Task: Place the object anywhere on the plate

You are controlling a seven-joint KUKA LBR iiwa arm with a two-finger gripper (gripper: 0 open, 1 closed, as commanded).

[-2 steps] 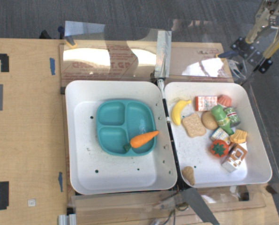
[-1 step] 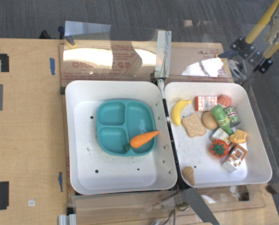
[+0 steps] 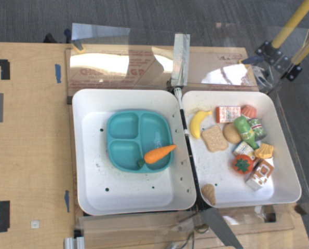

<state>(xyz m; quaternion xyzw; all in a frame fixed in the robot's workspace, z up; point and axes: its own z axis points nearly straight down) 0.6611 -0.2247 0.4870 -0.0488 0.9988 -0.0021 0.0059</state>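
Observation:
A teal plate [image 3: 128,139] with three compartments lies in the left white bin [image 3: 92,191]. An orange toy carrot [image 3: 158,154] with a green stem end rests on the plate's lower right compartment, its tip reaching over the right rim. Part of the arm's yellow and black structure [image 3: 284,45] shows at the top right corner, above and outside the bins.
The right bin [image 3: 284,191] holds several toy foods: a banana [image 3: 198,122], a bread slice [image 3: 214,138], a red carton [image 3: 227,113], a green item [image 3: 246,128], a tomato [image 3: 242,164] and a small box [image 3: 260,174]. A tan piece [image 3: 209,193] lies near its front left corner.

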